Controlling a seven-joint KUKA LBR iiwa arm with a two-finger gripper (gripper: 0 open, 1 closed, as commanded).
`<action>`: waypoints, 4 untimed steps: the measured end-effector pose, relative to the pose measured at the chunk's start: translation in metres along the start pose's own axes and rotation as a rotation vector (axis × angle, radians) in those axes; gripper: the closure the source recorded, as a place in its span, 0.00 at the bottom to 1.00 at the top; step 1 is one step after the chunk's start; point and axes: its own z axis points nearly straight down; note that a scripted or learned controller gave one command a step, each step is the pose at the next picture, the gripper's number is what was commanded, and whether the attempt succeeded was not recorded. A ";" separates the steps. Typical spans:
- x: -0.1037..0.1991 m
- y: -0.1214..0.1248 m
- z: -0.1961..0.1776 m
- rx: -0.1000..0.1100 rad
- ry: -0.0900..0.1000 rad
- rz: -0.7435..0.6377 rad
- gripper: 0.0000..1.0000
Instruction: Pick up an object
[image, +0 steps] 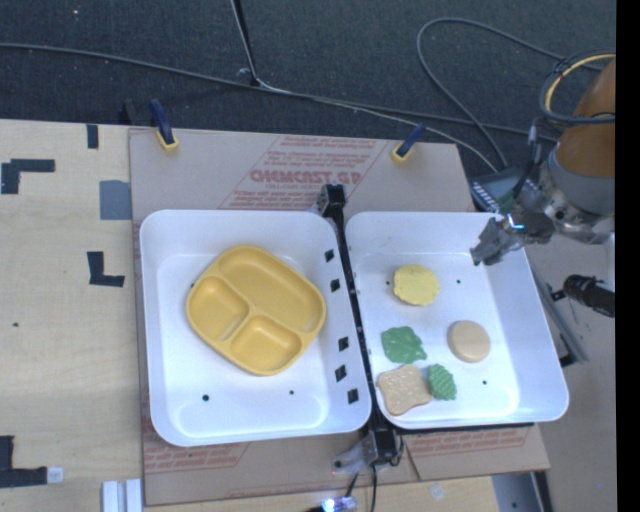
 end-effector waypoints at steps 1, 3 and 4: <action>0.056 -0.008 0.004 0.006 0.002 -0.004 1.00; 0.164 -0.009 0.040 0.008 0.002 -0.005 1.00; 0.215 -0.001 0.037 0.006 0.001 -0.005 1.00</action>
